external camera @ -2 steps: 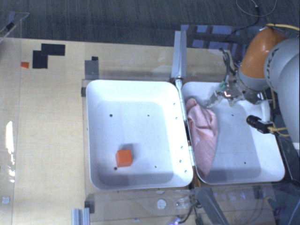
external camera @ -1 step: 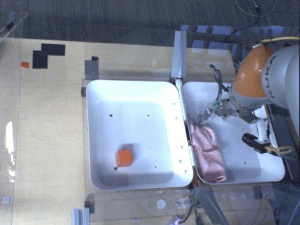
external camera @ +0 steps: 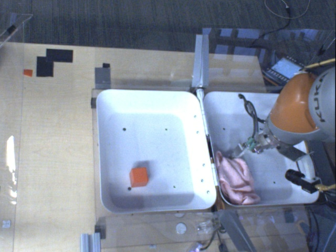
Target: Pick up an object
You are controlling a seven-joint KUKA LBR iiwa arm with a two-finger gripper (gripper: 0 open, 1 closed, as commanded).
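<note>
In the camera view, an orange block is lying in the left bin toward seven o'clock, while a pink cloth is sitting in the right bin at its seven o'clock corner. The gripper is hovering just at the cloth's one o'clock.

A grey arm is wearing a rounded orange band, showing dark "KU" lettering; a thin black cable is looping beside the wrist.
</note>
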